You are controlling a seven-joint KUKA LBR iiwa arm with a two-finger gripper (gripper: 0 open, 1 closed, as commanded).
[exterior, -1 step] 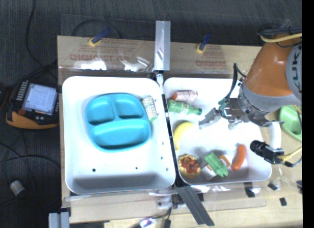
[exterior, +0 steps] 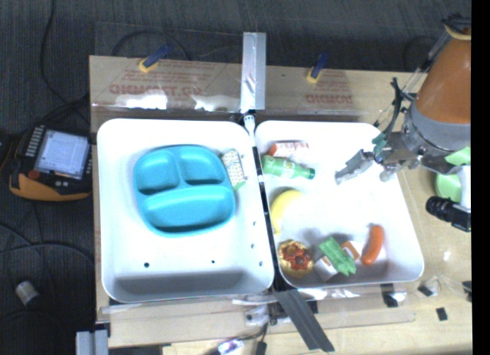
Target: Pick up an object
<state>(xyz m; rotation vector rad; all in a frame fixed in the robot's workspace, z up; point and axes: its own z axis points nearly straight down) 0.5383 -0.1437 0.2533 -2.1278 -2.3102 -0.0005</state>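
Gripper (exterior: 346, 171) is seen above right bin (exterior: 398, 216), upper part, nothing held; finger opening cannot be told. Bottle (exterior: 286, 167) and banana (exterior: 283, 206) are placed left of it; sausage (exterior: 371, 244) lies near the front. Blue tray (exterior: 184, 189) sits in left bin (exterior: 122, 254).

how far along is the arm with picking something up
Nothing looks picked up yet. The claw hangs over the right bin, near its upper right part, with nothing visible between its fingers. The bottle, banana, sausage and the other small items lie in that bin, apart from the claw. Left to do: come down on one item, close on it and lift it.
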